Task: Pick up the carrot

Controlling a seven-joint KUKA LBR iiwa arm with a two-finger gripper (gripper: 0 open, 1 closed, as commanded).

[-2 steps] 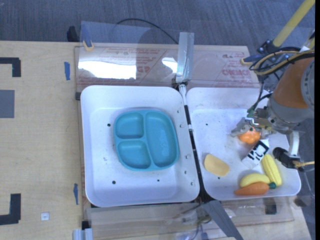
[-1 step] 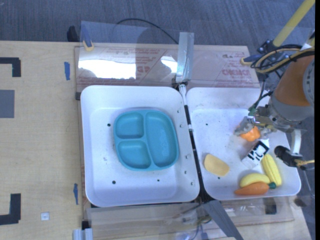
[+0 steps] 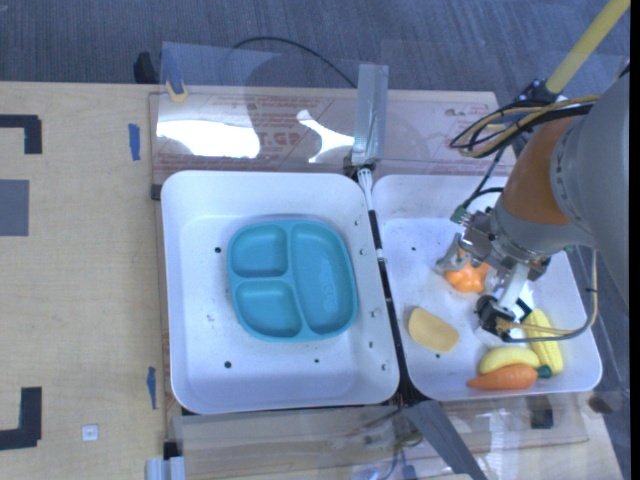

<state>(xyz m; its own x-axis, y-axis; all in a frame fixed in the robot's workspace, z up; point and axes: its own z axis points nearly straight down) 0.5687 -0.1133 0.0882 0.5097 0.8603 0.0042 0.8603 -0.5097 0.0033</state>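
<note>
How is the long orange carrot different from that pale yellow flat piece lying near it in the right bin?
The orange tapered carrot is long and pointed, with a green stem end; the pale yellow flat piece is short, rounded and plain. The carrot lies by the right white bin's near rim, against the yellow banana; the pale piece lies apart, nearer the bin's left wall. Both lie flat in that bin.

Just one camera here, fixed above the tabletop and looking down at a slant, not straight overhead. The near edge of the bench sits at the bottom of the frame, the far edge and grey floor at the top. Both white bins fit in: the left bin roughly in the middle, the right bin toward the right. It's a medium-distance view, whole bins visible with bare wood to the left. The arm comes in from the right.
</note>
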